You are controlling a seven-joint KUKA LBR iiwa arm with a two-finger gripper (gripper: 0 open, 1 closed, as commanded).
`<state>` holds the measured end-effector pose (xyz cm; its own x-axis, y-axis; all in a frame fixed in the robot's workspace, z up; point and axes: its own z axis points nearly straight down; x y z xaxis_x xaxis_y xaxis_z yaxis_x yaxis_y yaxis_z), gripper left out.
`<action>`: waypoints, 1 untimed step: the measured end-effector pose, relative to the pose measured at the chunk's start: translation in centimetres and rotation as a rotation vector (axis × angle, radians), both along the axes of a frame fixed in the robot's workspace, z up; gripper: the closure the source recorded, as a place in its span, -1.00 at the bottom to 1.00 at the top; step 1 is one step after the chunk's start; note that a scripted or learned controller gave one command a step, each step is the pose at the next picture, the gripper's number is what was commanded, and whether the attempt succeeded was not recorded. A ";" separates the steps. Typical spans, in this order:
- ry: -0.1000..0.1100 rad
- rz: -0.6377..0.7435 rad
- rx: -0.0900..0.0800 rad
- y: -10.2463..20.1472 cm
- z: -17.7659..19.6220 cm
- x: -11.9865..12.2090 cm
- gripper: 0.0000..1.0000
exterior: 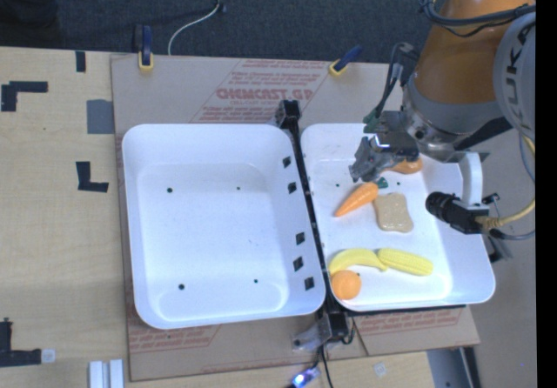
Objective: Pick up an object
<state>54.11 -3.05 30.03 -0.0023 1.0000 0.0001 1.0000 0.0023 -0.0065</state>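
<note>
Dark two-finger end effector [372,162], grip state impossible to tell, poised just above the leafy end of the orange plastic carrot [358,199], long axis slanting down-left.

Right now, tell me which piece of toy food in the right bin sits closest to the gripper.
The carrot: its thick end lies right beneath the gripper. The tan bread slice, banana, corn cob and orange ball lie farther toward the bin's near edge.

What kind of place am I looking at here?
Probably a robot test lab: a grey-and-orange arm reaches over two white bins, toy food like a carrot and corn lies inside, and cables run about.
</note>
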 end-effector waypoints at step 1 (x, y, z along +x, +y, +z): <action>0.001 0.001 0.000 0.0 0.9 0.0 1.00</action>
